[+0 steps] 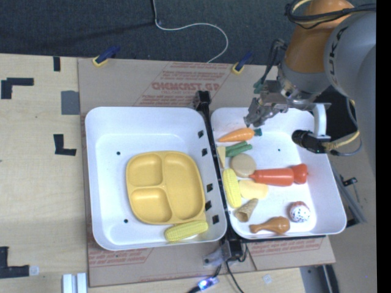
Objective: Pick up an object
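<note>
- Bench [36, 163]: pale wood surface with black angular marks at the left; a brown cardboard sheet [177, 87] with red print lies under both bins, held by two blue-and-yellow clips at its far edge.
- Beyond the bench, dark carpet with a thin white cable [189, 26] looping across it.
- Left bin [104, 133]: holds a yellow divided plate [165, 186] at centre and a corn cob [186, 229] at its near edge, just beside the plate.
- Right bin [324, 221]: crowded with toy food. A carrot [235, 135] lies at the far left; near it, a green piece, a tan round piece [242, 165], a second corn cob [231, 188] along the left wall, a red sausage-shaped piece [280, 176], a cone, a drumstick [270, 226] and a speckled white ball [299, 212].
- Gripper [255, 122]: low over the far left corner of the right bin, tips just beside the carrot's right end. Whether the jaws are released or clenched cannot be told; nothing is seen between them.
- Arm enters from the right, over the bin's far right side.
</note>
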`<state>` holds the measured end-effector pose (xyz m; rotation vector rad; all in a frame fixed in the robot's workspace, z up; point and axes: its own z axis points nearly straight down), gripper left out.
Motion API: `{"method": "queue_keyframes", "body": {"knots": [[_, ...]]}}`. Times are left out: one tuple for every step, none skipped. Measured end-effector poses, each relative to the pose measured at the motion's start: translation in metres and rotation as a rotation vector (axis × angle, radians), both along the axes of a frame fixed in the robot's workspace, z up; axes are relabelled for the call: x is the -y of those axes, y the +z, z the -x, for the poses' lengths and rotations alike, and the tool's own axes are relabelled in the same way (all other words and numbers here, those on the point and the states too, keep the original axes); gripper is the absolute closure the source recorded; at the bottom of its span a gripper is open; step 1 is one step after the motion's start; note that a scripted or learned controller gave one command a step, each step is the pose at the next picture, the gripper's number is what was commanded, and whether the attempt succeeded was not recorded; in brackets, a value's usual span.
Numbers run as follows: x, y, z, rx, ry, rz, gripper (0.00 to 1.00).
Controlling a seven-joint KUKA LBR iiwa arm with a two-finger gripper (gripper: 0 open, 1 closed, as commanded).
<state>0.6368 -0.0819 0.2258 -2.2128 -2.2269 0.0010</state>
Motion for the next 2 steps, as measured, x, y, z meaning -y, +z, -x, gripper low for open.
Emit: {"method": "queue_keyframes", "body": {"knots": [[-0.054,-0.011,0.020,-0.002,-0.001,0.000,1.00],[-0.101,-0.002,0.029,0.000,0.000,-0.001,1.00]]}}
